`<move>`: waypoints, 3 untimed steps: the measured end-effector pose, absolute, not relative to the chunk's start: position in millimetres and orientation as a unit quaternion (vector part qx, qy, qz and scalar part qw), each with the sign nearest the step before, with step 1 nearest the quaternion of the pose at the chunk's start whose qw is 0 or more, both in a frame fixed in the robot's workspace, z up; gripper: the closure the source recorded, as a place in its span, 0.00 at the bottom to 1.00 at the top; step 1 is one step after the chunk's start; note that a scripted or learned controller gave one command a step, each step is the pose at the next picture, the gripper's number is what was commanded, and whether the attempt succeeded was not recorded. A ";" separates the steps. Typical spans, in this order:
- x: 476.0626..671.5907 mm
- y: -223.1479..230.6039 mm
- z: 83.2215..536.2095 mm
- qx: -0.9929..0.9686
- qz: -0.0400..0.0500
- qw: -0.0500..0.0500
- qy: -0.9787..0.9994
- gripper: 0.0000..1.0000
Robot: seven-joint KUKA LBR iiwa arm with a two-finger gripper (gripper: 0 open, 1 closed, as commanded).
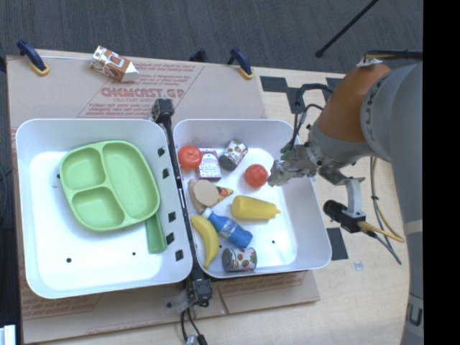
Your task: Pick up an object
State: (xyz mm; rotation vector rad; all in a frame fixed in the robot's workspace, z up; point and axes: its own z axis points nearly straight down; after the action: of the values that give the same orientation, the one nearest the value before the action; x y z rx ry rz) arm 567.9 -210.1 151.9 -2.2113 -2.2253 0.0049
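Note:
The right bin holds several items: a red ball, a yellow squash-shaped toy, a red tomato, a small pink-and-white box, a tipped can, a bread slice, a banana, a blue bottle and a second can. My gripper hangs low over this bin's right side, just right of the red ball. Nothing shows in its grasp.
The left bin carries a green divided plate and a green strip by its right wall. A small carton lies on the cardboard behind the bins. Blue clamps stand along the back edge.

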 end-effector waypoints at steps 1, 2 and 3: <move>568.4 -210.4 152.6 -0.705 0.001 0.001 -0.709 0.00; 542.1 -210.5 91.3 -0.704 0.002 0.002 -0.710 0.00; 542.7 -210.5 101.9 -0.703 0.002 0.002 -0.711 1.00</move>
State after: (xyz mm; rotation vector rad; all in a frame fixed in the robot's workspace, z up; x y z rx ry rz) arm 542.7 -210.5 101.9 -2.2071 -2.2304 0.0059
